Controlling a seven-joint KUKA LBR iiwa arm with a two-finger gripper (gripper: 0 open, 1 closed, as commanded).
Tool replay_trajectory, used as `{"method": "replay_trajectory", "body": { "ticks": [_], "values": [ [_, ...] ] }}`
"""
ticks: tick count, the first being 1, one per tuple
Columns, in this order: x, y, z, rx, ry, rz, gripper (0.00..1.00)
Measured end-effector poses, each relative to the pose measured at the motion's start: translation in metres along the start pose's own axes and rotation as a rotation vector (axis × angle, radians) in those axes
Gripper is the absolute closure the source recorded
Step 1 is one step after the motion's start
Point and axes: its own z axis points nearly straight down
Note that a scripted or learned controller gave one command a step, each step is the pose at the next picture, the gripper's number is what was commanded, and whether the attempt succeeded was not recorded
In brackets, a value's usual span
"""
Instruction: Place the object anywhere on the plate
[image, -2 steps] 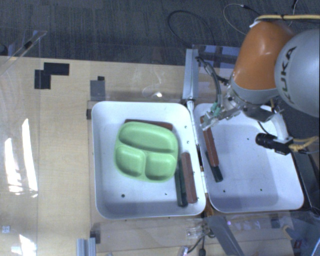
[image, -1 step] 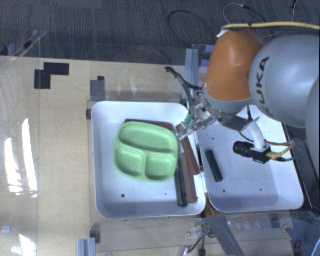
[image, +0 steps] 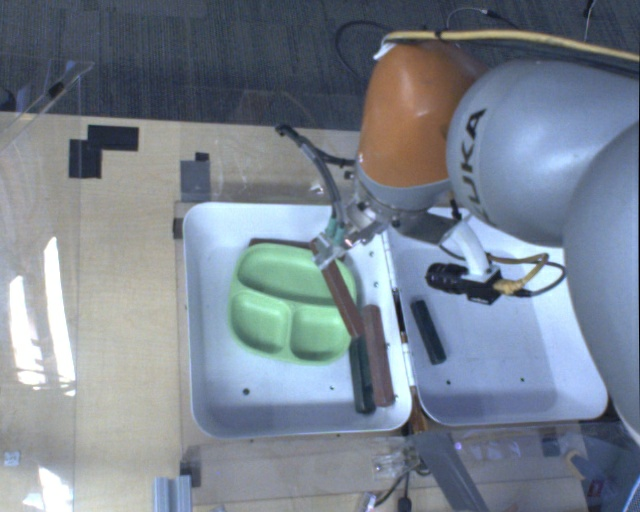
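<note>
A green divided plate lies in the left white bin. My gripper hangs over the plate's upper right corner, below the orange band. A long brown stick slants from just under the gripper down across the plate's right edge; its top end meets the gripper tip, and the grip itself is hidden. A second brown bar and a dark green bar lie side by side against the bin's right wall, just off the plate. A thin dark strip runs along the plate's top rim.
The right white bin holds a short black bar. A black cylinder with a cable hangs from the arm above that bin. The grey arm covers the upper right. Bare bin floor lies left of and below the plate.
</note>
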Motion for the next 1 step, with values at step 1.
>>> {"method": "replay_trajectory", "body": {
  "ticks": [1],
  "values": [
    [-0.0284,0.0053,0.0819,0.001,0.004,-0.102,1.00]
  ]
}}
